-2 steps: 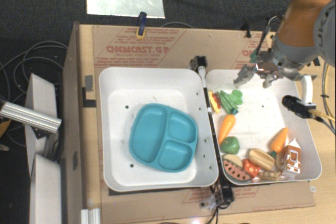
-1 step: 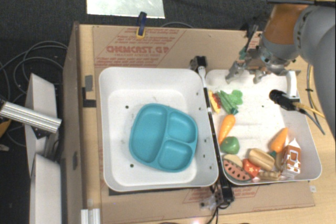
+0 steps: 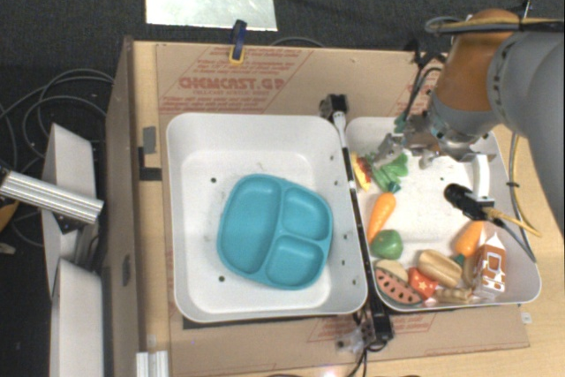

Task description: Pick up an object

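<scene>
- just beyond the carrot (image 3: 381,214), the gripper (image 3: 397,148) hangs over a green toy (image 3: 389,173)
- whether it is apart or together, i cannot tell

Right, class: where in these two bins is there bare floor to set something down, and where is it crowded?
Left bin: a bare strip between its back wall and the blue plate, plus a narrower strip along the plate's left. Right bin: a small patch mid-bin beside the carrot; its front is crowded with toy food.
</scene>
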Action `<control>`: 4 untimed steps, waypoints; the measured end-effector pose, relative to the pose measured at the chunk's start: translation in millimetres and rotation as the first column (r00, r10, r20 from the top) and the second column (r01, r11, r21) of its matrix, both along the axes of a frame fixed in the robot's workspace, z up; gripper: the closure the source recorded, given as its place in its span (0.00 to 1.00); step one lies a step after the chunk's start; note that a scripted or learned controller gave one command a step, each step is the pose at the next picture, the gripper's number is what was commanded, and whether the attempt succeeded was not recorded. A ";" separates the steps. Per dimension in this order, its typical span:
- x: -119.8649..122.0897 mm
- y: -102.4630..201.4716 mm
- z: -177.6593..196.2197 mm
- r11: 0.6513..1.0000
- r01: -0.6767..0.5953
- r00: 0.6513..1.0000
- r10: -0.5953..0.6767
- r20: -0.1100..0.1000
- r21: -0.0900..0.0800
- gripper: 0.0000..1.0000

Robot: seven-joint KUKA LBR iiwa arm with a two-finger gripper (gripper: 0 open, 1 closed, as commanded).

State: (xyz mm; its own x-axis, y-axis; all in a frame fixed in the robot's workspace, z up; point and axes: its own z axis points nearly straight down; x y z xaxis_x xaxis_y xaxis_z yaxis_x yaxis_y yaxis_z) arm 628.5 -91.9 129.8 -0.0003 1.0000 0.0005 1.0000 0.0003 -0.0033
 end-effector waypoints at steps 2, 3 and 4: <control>44.0 7.9 -43.8 1.000 -0.007 1.000 0.007 0.012 -0.002 0.00; 41.5 6.8 -32.8 1.000 -0.006 1.000 0.006 0.007 -0.001 1.00; -31.3 13.6 58.8 1.000 0.000 1.000 0.000 0.004 0.001 1.00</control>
State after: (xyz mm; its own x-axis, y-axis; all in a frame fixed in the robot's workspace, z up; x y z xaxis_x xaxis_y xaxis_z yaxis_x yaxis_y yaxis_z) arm 597.2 -78.2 188.7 -0.0001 1.0000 0.0012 1.0000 0.0001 0.0004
